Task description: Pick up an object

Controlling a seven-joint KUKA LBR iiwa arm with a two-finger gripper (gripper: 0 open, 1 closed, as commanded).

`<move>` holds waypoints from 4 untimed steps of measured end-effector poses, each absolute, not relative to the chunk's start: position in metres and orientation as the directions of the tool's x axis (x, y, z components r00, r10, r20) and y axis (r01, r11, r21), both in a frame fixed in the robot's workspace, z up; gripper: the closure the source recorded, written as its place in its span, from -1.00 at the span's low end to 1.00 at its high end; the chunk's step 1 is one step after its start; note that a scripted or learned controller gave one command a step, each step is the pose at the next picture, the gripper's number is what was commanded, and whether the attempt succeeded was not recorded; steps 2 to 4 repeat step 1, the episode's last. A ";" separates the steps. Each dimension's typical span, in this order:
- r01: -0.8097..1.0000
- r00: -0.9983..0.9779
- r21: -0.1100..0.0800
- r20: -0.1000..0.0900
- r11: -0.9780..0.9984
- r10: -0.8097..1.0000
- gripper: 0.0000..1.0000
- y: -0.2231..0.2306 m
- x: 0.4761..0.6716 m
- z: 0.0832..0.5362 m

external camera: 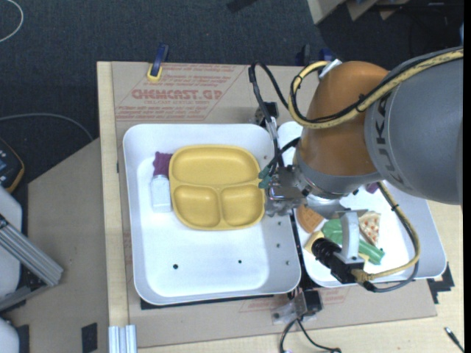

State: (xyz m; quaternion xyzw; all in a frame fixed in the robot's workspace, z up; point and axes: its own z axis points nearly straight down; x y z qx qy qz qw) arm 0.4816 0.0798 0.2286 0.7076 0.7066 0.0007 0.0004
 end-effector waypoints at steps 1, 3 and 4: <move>1.000 0.000 0.001 -0.001 0.000 1.000 1.00 0.089 0.492 0.216; 1.000 0.000 0.001 -0.001 0.000 1.000 1.00 0.089 0.492 0.216; 1.000 0.000 0.001 -0.001 0.000 1.000 1.00 0.089 0.492 0.216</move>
